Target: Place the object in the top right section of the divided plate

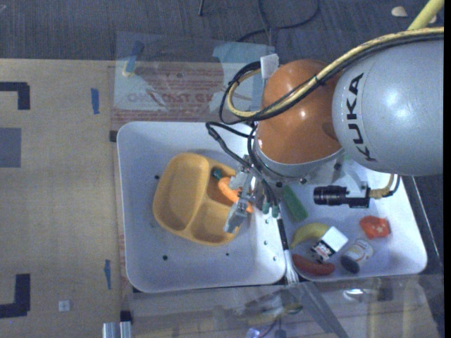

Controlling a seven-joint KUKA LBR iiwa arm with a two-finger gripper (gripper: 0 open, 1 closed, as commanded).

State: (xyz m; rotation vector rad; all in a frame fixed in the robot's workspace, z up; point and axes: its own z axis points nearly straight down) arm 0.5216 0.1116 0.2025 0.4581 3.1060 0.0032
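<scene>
One orange object (227,187) sits clamped between the gripper's (236,196) fingers above the yellow plate's (184,197) right rim, in the left bin (141,259), near its right edge.

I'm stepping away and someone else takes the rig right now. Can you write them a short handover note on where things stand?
Pincer: low over the right edge of the yellow divided plate in the left bin; whether it is open or shut cannot be told. An orange object lies right beside its fingers, by the plate's top right section; I cannot tell if it is gripped or already resting there.
Right bin: banana, red-orange piece, dark red piece, small can, green piece.
Done: the object has reached the plate.
Left: confirm it sits in the top right section, release, withdraw.
</scene>
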